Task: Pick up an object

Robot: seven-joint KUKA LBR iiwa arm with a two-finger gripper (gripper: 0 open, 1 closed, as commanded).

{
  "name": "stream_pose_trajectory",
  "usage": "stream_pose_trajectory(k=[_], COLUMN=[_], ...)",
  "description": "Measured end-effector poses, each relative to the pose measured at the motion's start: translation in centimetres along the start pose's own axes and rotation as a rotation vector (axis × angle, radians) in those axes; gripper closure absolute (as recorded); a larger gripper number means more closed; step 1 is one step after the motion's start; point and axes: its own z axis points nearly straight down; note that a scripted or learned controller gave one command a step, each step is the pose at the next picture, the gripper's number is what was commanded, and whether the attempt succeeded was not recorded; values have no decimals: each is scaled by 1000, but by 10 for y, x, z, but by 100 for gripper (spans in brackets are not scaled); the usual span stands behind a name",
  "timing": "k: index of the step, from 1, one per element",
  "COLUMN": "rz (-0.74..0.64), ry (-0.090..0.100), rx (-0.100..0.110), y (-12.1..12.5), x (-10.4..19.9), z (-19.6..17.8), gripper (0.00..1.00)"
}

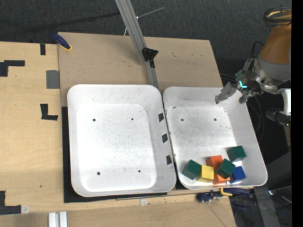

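- Camera view: the gripper (pixel 226 94) hangs over the far right corner of the right bin (pixel 189 98), with the grey arm (pixel 274 56) reaching in from the right edge of the bench (pixel 94 56).
- Whether the tool is spread or pressed together I cannot tell; nothing is visible pinched in it.
- The things to pick lie together at the near end of the right bin, well apart from the gripper: a green block (pixel 192 169), a yellow block (pixel 207 173) touching it, an orange block (pixel 215 161), a second green block (pixel 226 167), a blue block (pixel 238 173) and a third green block (pixel 236 152) a little apart, toward the right wall.
- The left bin (pixel 75 126) is beside it, their rims touching.
- Judged step: the approach has not begun in earnest; no block is chosen or held.
- The next move calls for travel toward the near end of the bin, then a descent onto one block.
- The third green block looks the easiest target, since the rest crowd each other and leave little room around them.
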Motion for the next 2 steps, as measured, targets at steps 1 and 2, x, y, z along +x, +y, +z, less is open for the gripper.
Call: stream_pose_trajectory(k=[1,2], rz=[-1,0], ry=[-3,-2], rx=[-4,0], y=[1,2], x=[0,-5], z=[-3,42], gripper=[0,0])
